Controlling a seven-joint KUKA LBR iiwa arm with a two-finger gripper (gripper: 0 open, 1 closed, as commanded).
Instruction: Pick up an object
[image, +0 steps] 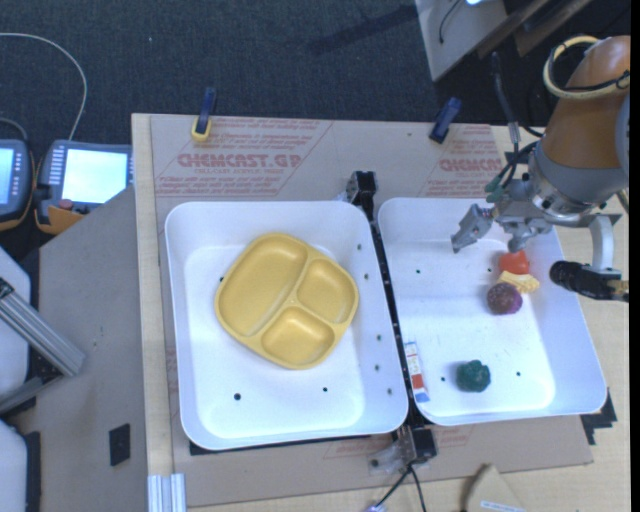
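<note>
Purple, small and rounded, the ball (504, 298) in the right bin (440, 330) looks light, firm, best pinched across its middle, while the gripper (494, 231) hangs spread and empty just above.

Two bins stand side by side on the bench. The left bin (190, 330) holds a divided plate (287, 299) near its middle. In the right bin (570, 370), a small cluster of perhaps three objects (510, 283) lies at upper right, a round object (473, 375) lower down, and a tube (414, 367) along the left wall. The gripper (492, 232) hangs over the upper part of this bin.
</note>
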